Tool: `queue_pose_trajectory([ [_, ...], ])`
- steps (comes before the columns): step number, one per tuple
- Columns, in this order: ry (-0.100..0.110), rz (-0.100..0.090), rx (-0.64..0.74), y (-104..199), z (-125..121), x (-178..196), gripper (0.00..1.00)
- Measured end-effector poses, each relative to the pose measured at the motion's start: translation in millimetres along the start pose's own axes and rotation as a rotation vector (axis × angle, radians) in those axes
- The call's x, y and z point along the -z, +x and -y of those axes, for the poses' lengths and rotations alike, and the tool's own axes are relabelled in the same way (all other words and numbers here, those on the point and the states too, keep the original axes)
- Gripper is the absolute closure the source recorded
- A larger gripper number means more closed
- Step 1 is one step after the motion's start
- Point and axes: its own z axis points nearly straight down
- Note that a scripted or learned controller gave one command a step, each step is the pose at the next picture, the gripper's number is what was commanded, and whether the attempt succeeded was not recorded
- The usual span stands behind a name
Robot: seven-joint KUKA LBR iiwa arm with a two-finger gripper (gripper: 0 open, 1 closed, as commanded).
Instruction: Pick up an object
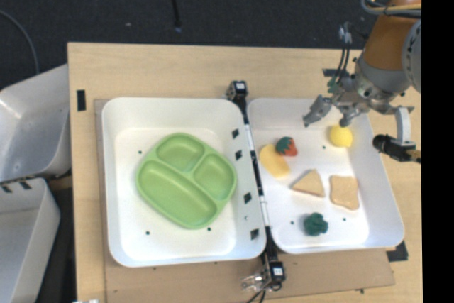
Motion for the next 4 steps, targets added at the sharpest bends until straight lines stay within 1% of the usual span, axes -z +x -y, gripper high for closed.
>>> queue_pose_trajectory([
  [2,-0.001,0.000,0.002,2,-3,-91,0.00],
  [3,-0.007,0.002,0.002,1,-5,-76,1.00],
  [4,-0.010,0.001,0.003,-2,-15,-16,1.00],
])
